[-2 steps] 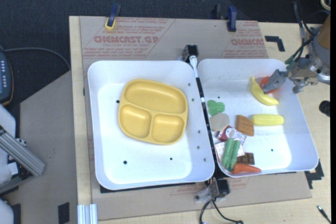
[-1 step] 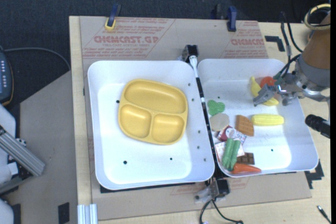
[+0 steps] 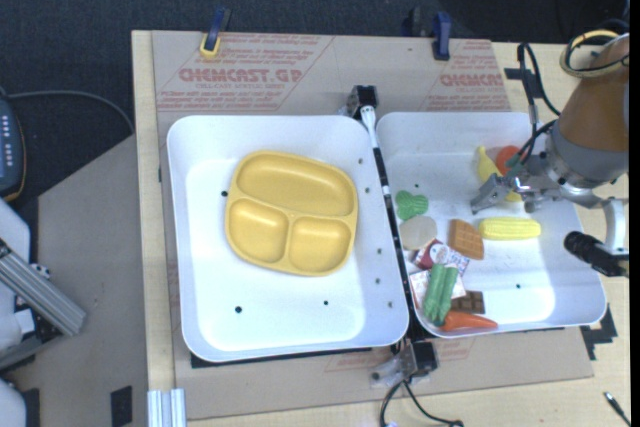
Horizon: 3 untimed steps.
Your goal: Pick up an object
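While the grey arm with the orange band (image 3: 598, 115) leans in from the right, you have the two-finger gripper (image 3: 503, 187) low over the upper middle of the right white bin (image 3: 560, 310), and its metal fingers look spread, with nothing pinched between them. Your likeliest target, I judge, is the yellow corn-cob toy (image 3: 511, 229), which lies on its side just below the fingertips; a small yellow and red toy piece (image 3: 497, 159) sits just behind them, partly hidden by the wrist. Watch for a miss: a rounded cob lying flat could roll or skid from closing fingers, and a descent slightly off line could catch the toy piece instead or close on air. The tan cracker-like square (image 3: 465, 238) lies just beside the cob's left end, so a wide spread may nudge it. Further left, near the shared wall, the green round toy (image 3: 411, 205), the green bottle-shaped toy (image 3: 439, 289) and the orange carrot toy (image 3: 468, 322) crowd the lower left corner, leaving little room there. Open floor lies to the lower right of the cob, well away from the rims. The left white bin (image 3: 200, 155) holds only the yellow three-compartment plastic plate (image 3: 291, 212), well apart from your work.
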Available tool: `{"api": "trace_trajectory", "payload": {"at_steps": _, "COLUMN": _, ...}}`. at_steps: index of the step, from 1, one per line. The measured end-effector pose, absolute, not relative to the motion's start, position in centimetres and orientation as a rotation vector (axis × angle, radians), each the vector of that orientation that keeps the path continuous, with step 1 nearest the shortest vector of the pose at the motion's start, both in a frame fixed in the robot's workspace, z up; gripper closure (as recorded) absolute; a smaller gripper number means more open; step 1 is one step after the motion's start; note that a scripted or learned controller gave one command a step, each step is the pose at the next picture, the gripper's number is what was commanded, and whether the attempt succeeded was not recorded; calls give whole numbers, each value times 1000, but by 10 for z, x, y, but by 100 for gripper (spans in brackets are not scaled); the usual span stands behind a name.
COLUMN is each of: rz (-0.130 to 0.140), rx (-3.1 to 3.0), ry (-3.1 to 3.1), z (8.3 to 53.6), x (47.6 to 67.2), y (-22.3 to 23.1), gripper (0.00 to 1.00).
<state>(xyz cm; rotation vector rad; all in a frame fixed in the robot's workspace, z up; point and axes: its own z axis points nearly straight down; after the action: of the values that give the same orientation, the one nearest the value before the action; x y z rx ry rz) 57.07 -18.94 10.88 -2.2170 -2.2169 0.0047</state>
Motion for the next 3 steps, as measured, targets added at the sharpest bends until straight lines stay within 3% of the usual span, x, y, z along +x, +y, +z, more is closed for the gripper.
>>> {"api": "trace_trajectory", "payload": {"at_steps": 1, "rz": 3, "rx": -2218, "ry": -2218, "z": 83, "x": 570, "y": -188, "gripper": 0}}
{"api": "trace_trajectory", "payload": {"at_steps": 2, "rz": 0, "rx": -2222, "ry": -2221, "z": 96, "x": 571, "y": -189, "gripper": 100}}
{"api": "trace_trajectory", "payload": {"at_steps": 3, "rz": -5, "rx": -2227, "ry": -2228, "z": 160, "x": 571, "y": -190, "gripper": 100}}
